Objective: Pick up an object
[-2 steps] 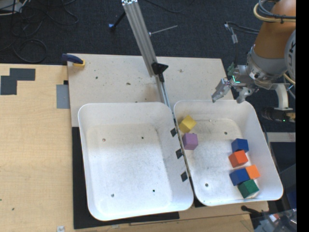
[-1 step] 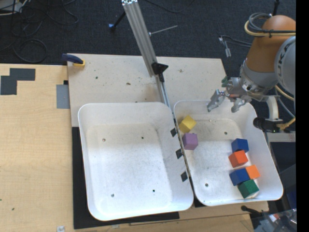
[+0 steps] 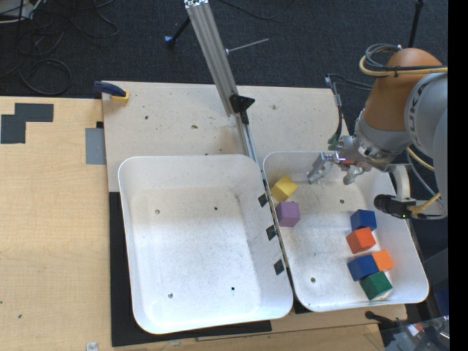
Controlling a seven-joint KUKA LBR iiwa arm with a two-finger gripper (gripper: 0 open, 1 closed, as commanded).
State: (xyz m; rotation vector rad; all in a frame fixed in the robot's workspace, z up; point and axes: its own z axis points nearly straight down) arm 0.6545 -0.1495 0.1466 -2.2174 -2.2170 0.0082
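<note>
Right bin (image 3: 409, 287): one yellow block (image 3: 284, 189), one purple (image 3: 289, 213), two blue, two orange, one green (image 3: 377, 284). Gripper (image 3: 334, 169) above, spread open, holding nothing.

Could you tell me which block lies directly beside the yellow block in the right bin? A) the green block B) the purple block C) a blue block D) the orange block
B: the purple block sits just below the yellow block near the right bin's left wall.
</note>
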